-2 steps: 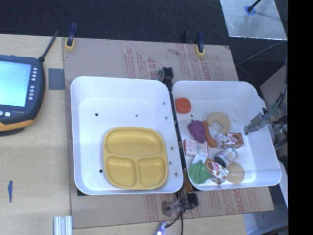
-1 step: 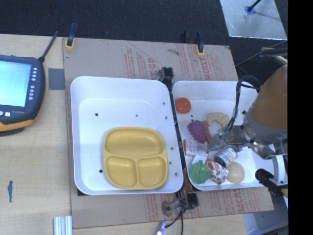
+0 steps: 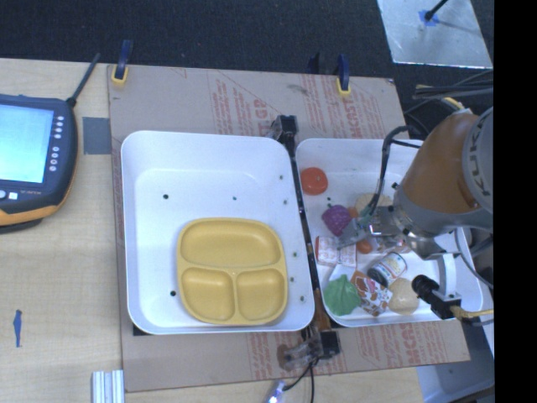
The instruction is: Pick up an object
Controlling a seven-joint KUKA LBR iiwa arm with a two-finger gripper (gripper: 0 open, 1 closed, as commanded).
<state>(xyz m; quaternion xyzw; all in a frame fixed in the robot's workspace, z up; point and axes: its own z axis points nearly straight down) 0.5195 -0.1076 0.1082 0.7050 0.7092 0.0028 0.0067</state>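
Observation:
The right white bin (image 3: 336,153) holds several small items: an orange round piece (image 3: 314,180), a purple grape-like toy (image 3: 336,219), a green toy (image 3: 341,295), a small can (image 3: 387,269), a red-patterned packet (image 3: 370,293) and a cream egg-like piece (image 3: 404,295). My gripper (image 3: 367,232) hangs low over the middle of that bin, just right of the purple toy and above the can. The grey and orange arm (image 3: 445,175) covers the bin's right part.
The left white bin (image 3: 159,170) carries a yellow three-compartment plate (image 3: 232,269). A handheld control pendant (image 3: 33,158) lies at the far left of the bench. Clamps (image 3: 342,72) hold the cardboard sheet at the back edge.

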